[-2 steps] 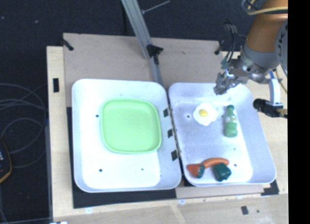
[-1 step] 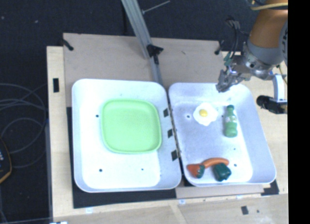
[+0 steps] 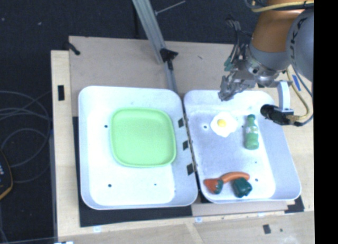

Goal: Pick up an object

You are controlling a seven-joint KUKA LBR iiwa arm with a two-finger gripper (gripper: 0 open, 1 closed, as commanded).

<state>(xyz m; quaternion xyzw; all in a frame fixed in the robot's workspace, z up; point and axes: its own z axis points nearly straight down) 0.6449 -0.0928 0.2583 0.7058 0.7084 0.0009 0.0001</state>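
Camera view from above puts the claw [image 3: 228, 93] at the far rim of the right bin [image 3: 280, 148], hanging over its far left corner with nothing between its tips; whether it is spread or pressed together I cannot tell from this slant. Just near of it lies a fried-egg toy [image 3: 223, 124], with a green bottle [image 3: 251, 132] to the right, both loose on the bin floor and likely candidates for picking. Along the near edge sit an orange sausage-like piece [image 3: 234, 176], a reddish lump [image 3: 213, 186] and a dark green block [image 3: 242, 187]. The left bin [image 3: 95, 148] carries a green plate [image 3: 142, 137]. The arm [image 3: 277, 21] leans in from the far right, wrist angled down and leftward.
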